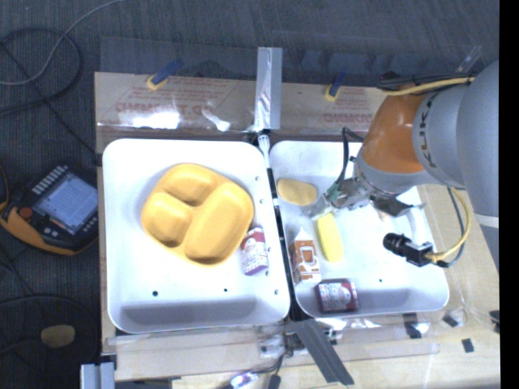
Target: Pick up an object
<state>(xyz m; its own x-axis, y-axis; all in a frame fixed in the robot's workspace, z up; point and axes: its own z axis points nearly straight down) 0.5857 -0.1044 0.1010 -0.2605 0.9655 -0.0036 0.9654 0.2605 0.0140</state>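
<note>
My gripper (344, 194) hangs low over the right bin (422, 294), under the grey arm with its orange band (391, 140). It sits just right of a flat yellow oval piece (297, 191) and above a yellow bar (328, 237). An orange and white carton (305, 259) lies by the bin's left wall, and a dark red can (336, 295) rests near the front edge. In the left bin (130, 298) sits a large yellow bun-shaped object (197, 211), with a small red and white bottle (254, 251) beside it.
A black cable plug (405, 247) with a yellow cord hangs over the right part of the right bin. A handheld pendant (57, 209) lies on the floor to the left. The bins' shared wall (276, 217) runs between the two groups of objects.
</note>
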